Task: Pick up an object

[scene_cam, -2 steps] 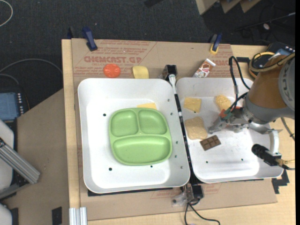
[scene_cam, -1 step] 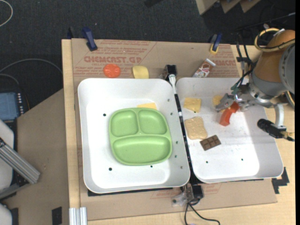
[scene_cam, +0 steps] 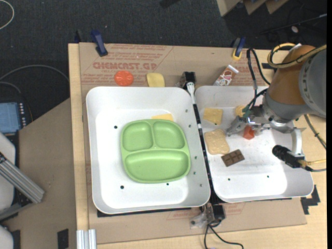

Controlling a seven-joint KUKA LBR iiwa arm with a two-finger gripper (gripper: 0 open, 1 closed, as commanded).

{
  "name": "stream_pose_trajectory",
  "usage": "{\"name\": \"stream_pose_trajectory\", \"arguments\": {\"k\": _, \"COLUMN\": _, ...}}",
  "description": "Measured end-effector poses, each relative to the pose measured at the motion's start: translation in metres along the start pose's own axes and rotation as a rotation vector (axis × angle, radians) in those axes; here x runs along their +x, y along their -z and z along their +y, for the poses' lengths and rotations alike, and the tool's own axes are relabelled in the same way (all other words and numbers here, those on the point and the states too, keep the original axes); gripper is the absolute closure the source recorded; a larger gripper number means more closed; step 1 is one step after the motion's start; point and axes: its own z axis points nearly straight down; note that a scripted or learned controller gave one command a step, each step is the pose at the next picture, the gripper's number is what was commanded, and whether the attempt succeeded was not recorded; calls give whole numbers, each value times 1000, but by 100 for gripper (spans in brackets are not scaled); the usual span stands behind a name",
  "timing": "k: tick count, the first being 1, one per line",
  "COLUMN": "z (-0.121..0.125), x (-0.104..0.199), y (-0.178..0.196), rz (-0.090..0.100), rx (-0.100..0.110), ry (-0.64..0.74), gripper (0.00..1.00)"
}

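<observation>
My grey arm with its orange band (scene_cam: 290,82) comes in from the right, wrist bent low and leaning leftward. Ahead of the wrist, the two-finger metal gripper (scene_cam: 244,124) points down and left; I can't make out its finger gap from here.

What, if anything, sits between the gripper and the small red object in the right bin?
Nothing visible does. The gripper hangs low in the right bin, with the small red object just beside its tip. The cracker and chocolate piece lie off to the side.
</observation>
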Motion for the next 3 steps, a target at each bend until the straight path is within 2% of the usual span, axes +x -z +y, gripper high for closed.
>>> {"name": "stream_pose_trajectory", "arguments": {"k": 1, "z": 81, "x": -53, "y": 40, "rz": -10, "rx": -16, "ry": -1, "gripper": 0}}
{"name": "stream_pose_trajectory", "arguments": {"k": 2, "z": 32, "x": -40, "y": 11, "rz": -19, "rx": -31, "ry": -1, "gripper": 0}}
{"name": "stream_pose_trajectory", "arguments": {"k": 3, "z": 7, "x": 1, "y": 11, "rz": -18, "rx": -33, "ry": 0, "gripper": 0}}
